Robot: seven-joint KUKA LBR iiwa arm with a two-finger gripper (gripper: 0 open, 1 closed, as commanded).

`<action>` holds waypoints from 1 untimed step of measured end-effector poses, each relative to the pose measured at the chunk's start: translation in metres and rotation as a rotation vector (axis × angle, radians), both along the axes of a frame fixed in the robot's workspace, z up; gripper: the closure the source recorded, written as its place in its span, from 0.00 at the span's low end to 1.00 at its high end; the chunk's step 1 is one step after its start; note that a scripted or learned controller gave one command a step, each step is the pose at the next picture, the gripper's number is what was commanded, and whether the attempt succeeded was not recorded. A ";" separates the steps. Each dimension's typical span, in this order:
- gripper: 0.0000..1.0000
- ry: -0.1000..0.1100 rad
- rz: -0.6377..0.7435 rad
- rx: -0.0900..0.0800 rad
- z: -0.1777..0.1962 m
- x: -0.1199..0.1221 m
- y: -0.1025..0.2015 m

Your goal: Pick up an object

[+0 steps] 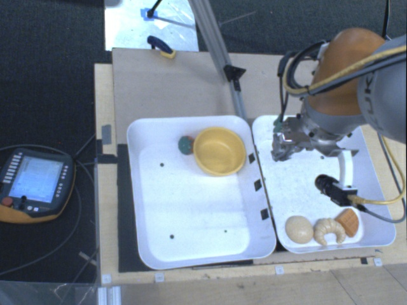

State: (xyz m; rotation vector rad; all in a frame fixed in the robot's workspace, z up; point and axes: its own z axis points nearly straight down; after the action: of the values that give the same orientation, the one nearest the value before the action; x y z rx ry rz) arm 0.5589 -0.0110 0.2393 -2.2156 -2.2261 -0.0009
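Camera view had my arm [356, 75] coming in from the right, orange band up top, wrist bent down over the right bin [381, 234]. My gripper [281, 146] sat low over that bin's upper-left corner, just beside the wall it shares with the left bin [143, 234]. Grip state: couldn't tell, the wrist body blocked the tip from this angle, and I saw no object at it. Candidate objects in the right bin were bunched along its lower edge: a pale round bun [299, 229], a croissant [330, 231] touching it on the right, and an orange-brown wedge [348, 221] touching the croissant on the far side. All three lay well apart from my gripper, toward the opposite end of the bin. A black cylindrical fitting [332, 189] on a yellow cable [381, 207] hung over the bin middle, between the gripper and the food pieces, next to a white bracket [345, 167]. Left bin held a yellow bowl [219, 150], upright, near its upper-right corner, with a small dark green ball [185, 145] just beside the bowl's left rim; touching or not, couldn't tell. Both were apart from my gripper, across the shared wall. Off the bench, a teach pendant [35, 184] lay on the dark floor at left, screen lit. A grey tripod leg [213, 33] ran down at a slant to the bench top above the bins, and a blue-and-yellow clamp [161, 46] sat at the bench's far edge.
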 end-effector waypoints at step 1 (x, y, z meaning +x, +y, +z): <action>1.00 -0.001 -0.001 0.000 -0.010 -0.009 0.048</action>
State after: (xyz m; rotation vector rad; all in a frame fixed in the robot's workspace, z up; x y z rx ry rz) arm 0.5500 0.0369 0.2293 -2.2171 -2.2253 -0.0015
